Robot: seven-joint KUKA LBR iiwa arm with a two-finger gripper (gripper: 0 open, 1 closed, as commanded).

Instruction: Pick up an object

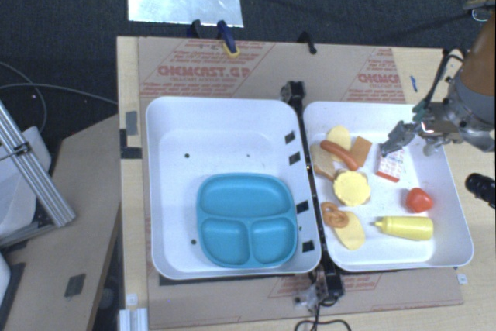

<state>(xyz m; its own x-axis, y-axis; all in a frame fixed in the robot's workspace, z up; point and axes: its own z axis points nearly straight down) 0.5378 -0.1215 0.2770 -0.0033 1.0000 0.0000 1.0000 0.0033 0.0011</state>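
The right bin (449,167) holds several toy foods: a red sausage (341,154), a brown block (360,149), a white and red packet (391,164), a yellow ruffled disc (351,187), a red tomato (418,200), a yellow mustard bottle (407,227) and a pretzel (334,214). My gripper (413,140) hangs open over the bin's upper right part, just right of and above the packet. Nothing sits between its fingers (397,134).
A blue three-compartment plate (248,219) lies in the left bin (225,124). A black divider clip (294,93) joins the bins at the back. A metal frame (31,174) stands at the far left, and a blue clamp (227,37) sits on the bench's back edge.
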